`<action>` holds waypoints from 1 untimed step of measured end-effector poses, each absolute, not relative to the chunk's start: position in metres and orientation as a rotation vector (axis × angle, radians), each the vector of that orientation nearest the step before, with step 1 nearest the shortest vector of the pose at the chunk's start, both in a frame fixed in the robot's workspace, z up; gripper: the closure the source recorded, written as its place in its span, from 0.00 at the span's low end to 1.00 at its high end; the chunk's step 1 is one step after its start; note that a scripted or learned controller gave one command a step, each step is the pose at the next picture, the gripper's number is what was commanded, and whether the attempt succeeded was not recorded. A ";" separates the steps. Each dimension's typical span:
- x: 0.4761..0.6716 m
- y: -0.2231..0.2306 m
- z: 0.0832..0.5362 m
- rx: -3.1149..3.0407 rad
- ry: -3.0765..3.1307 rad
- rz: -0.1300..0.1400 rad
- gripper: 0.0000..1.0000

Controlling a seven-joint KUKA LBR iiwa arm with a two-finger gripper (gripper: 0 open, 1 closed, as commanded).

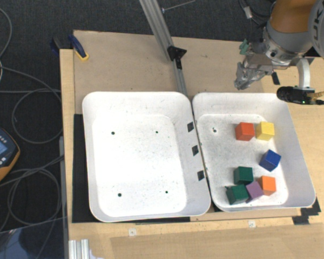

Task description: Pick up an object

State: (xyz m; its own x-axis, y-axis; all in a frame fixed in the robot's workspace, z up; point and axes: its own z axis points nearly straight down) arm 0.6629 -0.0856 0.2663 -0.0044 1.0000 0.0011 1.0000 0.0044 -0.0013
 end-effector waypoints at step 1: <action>0.644 -0.031 0.272 -2.213 -2.227 -0.003 1.00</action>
